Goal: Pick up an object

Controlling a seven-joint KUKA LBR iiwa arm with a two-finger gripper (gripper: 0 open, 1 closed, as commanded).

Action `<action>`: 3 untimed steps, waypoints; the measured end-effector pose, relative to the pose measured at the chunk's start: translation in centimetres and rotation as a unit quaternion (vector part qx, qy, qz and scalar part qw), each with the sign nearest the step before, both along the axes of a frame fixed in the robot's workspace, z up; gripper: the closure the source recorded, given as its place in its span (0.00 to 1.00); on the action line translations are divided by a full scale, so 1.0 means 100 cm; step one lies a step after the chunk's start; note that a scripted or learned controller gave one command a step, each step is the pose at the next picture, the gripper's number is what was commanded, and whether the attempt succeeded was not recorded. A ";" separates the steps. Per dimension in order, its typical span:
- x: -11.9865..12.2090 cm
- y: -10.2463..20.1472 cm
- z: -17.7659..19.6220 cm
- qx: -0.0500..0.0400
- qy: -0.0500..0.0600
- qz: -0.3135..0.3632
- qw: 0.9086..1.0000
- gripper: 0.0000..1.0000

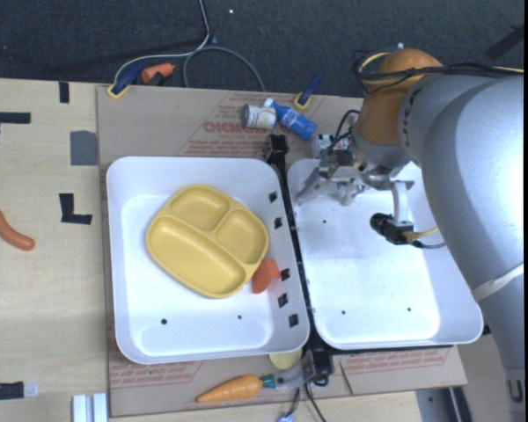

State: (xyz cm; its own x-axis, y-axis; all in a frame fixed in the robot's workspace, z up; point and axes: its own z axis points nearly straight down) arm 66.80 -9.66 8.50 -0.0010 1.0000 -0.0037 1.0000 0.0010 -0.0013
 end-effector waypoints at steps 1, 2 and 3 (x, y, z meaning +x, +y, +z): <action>-0.038 0.002 0.002 0.001 -0.002 0.000 1.000 0.00; 0.000 0.002 0.000 0.001 0.002 0.001 1.000 0.00; -0.018 0.002 0.001 0.001 -0.002 0.000 1.000 0.00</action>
State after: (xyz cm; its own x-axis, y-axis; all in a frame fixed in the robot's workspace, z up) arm 65.00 -9.50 8.60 -0.0006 1.0000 -0.0026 1.0000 0.0006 0.0031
